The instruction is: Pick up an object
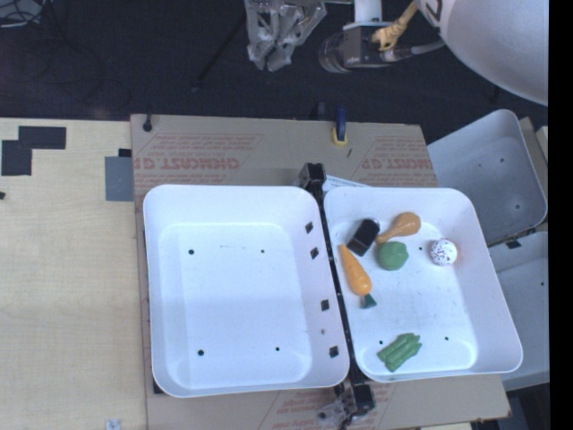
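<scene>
Five small things are kept in the right bin (501, 330), and any one of them could be picked. A toy carrot (355, 272) is laid close to the wall between the two bins, with its orange body long and smooth and a small dark green tip at the lower end. Just above it, a small black block (363, 236) is seen, dark and boxy. Beside the block, a tan piece shaped like a chicken leg (400, 226) is laid at a slant. A round green lump (392, 255) is set just under that piece, close enough that they may be touching. A little white ball with dark specks (442, 253) is found near the green lump, to its right. A bumpy green pod (398, 350), like a bean, is laid well apart from the rest, near the lower wall.

The things look like plastic toys. They are spread loosely, so most can likely be reached from above.

The left bin (170, 240) is made of smooth white plastic. Both bins are set on a brown board (224, 150) upon the pale wooden surface (63, 285).

The gripper (279, 38) is held high above the bins, far from the toys. Nothing is seen in it, but it cannot be told if it is spread or closed.
</scene>
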Robot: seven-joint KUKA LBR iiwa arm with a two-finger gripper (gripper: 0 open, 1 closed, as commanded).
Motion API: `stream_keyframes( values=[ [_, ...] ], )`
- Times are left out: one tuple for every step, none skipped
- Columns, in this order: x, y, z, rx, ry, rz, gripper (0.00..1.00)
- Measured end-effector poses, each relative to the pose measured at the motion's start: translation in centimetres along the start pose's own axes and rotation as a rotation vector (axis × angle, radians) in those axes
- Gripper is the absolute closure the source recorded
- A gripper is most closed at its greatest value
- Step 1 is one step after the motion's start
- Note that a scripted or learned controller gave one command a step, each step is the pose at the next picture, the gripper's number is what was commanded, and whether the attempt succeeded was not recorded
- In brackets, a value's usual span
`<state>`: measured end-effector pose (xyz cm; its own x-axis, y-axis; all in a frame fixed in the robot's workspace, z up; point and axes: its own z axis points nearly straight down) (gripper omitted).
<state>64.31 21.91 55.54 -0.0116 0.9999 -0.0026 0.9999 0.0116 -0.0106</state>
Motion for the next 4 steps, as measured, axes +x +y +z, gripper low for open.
stream_keyframes(
  values=[
    [0.1, 0.0, -0.9, 0.001, 0.0, -0.005, 1.0],
    [0.3, 0.0, -1.8, 0.001, 0.0, -0.01, 1.0],
    [0.4, 0.0, -2.7, -0.002, 0.001, -0.015, 1.0],
    [0.6, 0.0, -3.7, -0.005, 0.003, -0.02, 1.0]
  ],
)
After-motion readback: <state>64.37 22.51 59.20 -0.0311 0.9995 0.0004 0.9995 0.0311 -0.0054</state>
